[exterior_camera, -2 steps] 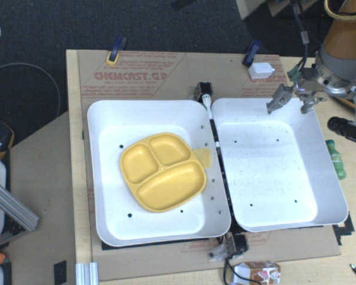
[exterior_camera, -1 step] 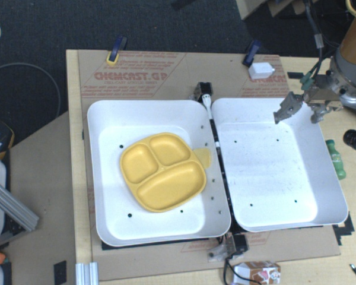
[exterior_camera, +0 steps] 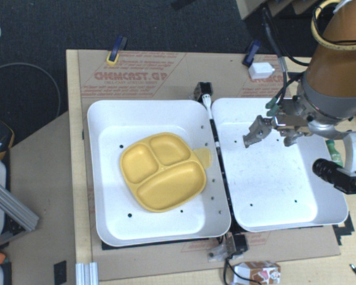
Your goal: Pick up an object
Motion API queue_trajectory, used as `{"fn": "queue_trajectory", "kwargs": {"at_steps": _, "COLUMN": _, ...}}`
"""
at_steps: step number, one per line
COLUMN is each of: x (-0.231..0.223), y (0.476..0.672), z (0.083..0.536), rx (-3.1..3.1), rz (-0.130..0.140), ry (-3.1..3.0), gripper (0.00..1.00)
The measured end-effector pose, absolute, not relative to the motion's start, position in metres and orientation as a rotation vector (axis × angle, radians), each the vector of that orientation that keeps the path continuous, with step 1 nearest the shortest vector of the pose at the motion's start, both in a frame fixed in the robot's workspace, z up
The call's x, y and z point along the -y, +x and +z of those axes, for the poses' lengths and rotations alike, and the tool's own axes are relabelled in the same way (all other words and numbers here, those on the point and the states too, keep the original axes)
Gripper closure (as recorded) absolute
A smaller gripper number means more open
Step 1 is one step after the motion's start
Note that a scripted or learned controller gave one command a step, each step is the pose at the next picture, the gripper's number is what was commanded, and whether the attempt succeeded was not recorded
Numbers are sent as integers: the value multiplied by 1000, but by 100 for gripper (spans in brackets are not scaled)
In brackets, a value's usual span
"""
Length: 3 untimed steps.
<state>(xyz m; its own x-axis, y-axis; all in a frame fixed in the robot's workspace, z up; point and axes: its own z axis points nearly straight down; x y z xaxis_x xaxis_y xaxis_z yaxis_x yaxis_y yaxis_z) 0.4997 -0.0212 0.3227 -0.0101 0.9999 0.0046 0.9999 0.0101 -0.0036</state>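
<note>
**End effector open over the right bin, plate in the left**

The yellow plate, split into three sections, lay flat in the left bin. Well apart from it, the end effector hung over the right bin with its fingers spread, nothing between them. Both bins sat on the counter.

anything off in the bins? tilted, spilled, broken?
Nothing spilled or broken. The yellow divided plate lies flat in the left bin, rotated askew to the bin's edges, its tab end near the right wall. The gripper hangs over the right bin, holding nothing.
</note>
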Motion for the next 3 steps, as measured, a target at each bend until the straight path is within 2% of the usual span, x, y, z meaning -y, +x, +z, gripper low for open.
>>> {"fn": "queue_trajectory", "kwargs": {"at_steps": 1, "x": 27, "y": 503, "z": 332, "rx": 2223, "rz": -1, "ry": -2219, "gripper": 100}}
{"fn": "queue_trajectory", "kwargs": {"at_steps": 2, "x": -17, "y": 479, "z": 397, "rx": 2231, "rz": -11, "ry": -2218, "gripper": 100}}
{"fn": "queue_trajectory", "kwargs": {"at_steps": 3, "x": -96, "y": 480, "z": 452, "rx": 2235, "rz": -13, "ry": -2212, "gripper": 100}}
